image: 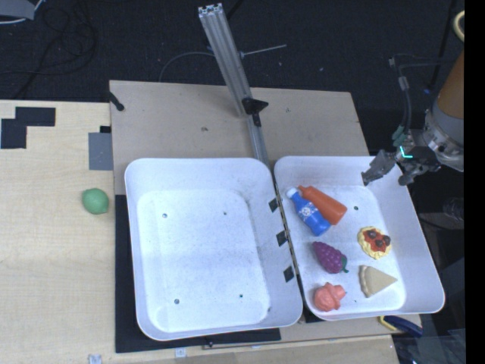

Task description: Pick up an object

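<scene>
Pincer (393,170) is hovering open and empty over the right bin's (424,275) upper right corner. We are judging the pick not yet started: blue bottle (308,211), orange carrot (326,202) and purple grapes (330,257) are all lying in that bin.

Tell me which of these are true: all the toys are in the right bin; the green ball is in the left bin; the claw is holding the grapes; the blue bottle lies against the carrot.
1. All toys in the right bin: false. A green ball lies outside on the bench.
2. Ball in the left bin: false. It lies left of it.
3. The gripper holds the grapes: false. It hangs over the right bin's far corner, with nothing between its fingers.
4. The bottle lies against the carrot: true.
</scene>
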`<state>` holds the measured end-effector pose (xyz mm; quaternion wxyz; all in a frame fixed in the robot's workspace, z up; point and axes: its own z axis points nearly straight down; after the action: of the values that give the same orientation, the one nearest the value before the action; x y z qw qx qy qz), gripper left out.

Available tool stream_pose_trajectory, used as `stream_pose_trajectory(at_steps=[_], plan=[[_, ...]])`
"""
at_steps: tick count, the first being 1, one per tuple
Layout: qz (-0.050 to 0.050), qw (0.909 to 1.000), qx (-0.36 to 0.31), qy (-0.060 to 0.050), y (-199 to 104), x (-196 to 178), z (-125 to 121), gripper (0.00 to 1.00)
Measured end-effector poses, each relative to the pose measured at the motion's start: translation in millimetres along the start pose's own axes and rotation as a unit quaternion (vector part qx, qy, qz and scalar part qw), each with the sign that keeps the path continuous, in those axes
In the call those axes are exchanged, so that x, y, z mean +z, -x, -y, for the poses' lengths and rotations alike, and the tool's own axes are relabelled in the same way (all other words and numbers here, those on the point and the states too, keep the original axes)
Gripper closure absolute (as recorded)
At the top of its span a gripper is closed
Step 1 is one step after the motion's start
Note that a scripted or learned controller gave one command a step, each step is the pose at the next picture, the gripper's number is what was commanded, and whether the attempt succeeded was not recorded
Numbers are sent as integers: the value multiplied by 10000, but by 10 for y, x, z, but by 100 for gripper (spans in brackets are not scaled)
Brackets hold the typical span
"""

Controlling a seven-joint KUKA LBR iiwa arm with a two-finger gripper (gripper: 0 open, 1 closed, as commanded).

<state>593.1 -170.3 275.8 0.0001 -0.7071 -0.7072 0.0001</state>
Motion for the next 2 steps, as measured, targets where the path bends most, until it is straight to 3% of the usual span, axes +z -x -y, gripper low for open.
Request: stream_pose_trajectory(at_steps=[1, 2], plan=[[0, 10000, 0, 0, 0, 0, 0, 0], [-5, 10000, -2, -26, 6, 625, -30, 0]])
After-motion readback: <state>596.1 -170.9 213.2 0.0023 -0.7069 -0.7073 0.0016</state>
